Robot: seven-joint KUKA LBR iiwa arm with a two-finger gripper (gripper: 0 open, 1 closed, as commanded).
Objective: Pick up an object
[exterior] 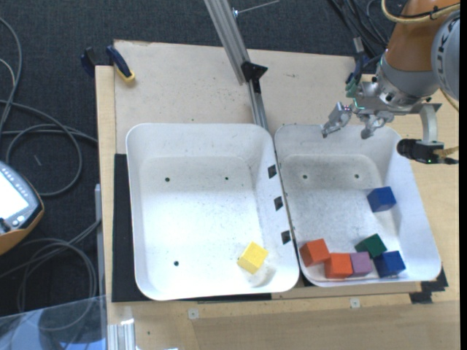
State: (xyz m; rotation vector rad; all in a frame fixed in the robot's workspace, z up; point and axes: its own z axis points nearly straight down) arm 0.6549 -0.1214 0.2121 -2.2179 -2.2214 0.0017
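- Hovering over the right bin's (pixel 408 195) far rim, the gripper (pixel 352 125) is spread wide, holding nothing.
- Blue cube (pixel 381 198) lies well apart, nearer the camera.

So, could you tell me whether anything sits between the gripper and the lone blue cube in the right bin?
Nothing visible does. The gripper hangs over the right bin's far edge, open, and bare bin floor lies between it and the blue cube by the right wall.
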